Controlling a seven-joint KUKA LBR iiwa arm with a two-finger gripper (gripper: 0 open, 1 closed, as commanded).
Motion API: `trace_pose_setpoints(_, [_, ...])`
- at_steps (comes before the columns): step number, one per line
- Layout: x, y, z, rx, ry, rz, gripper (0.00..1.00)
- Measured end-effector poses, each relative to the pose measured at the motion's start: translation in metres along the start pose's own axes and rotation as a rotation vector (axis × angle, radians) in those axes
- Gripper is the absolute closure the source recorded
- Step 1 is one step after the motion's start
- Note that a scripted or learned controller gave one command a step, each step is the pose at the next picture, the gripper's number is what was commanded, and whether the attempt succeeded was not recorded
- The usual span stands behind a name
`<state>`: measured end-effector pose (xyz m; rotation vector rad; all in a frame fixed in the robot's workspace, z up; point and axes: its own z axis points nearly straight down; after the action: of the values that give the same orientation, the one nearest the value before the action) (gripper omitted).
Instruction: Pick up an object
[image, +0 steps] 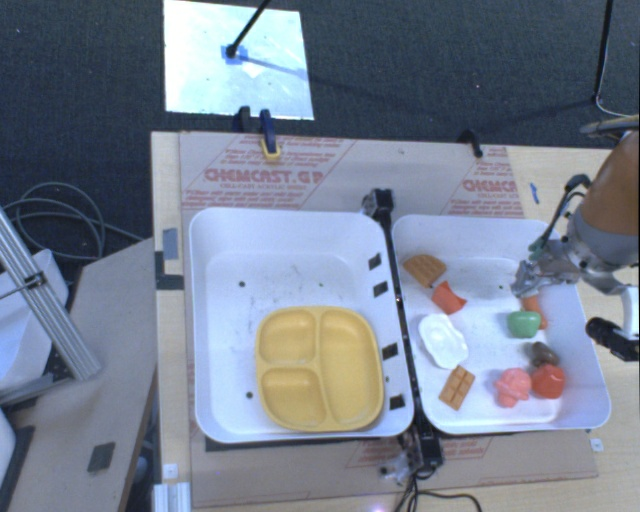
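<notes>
Arm (610, 215) enters from the right, orange band above the wrist, jaws (530, 285) low over the right bin (580, 400) near its far-right side. Jaws state: cannot tell — the tips are small and blurred, and nothing is clearly seen between them. An orange bit (532, 304) sits right under the jaws, partly hidden; contact can't be judged. Just below that, a green object (523, 323), near the jaws but apart. Rest of the right bin: waffle-like brown piece (425, 268) at the far-left corner, red-orange wedge (448, 297) just beside it, white object (442, 340) near the middle by the left wall, brown chocolate-bar piece (457, 386) toward the near edge, pink object (513, 387) and red tomato-like object (548, 381) close together at the near-right, a small dark brown object (543, 353) just above the red one. Left bin (230, 240) holds a yellow three-compartment plate (320, 366), lying flat toward the near-right side, compartments bare. Both bins sit side by side on a surface (330, 165) covered with printed protective sheet — clamps (268, 135) at the far edge. Beyond it, a pale square panel (238, 60) on dark floor.
</notes>
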<state>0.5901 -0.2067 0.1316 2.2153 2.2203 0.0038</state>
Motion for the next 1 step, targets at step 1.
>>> trace_pose_setpoints(1, [-0.0005,-0.0018,-0.1116,-0.006,-0.002,-0.002,1.00])
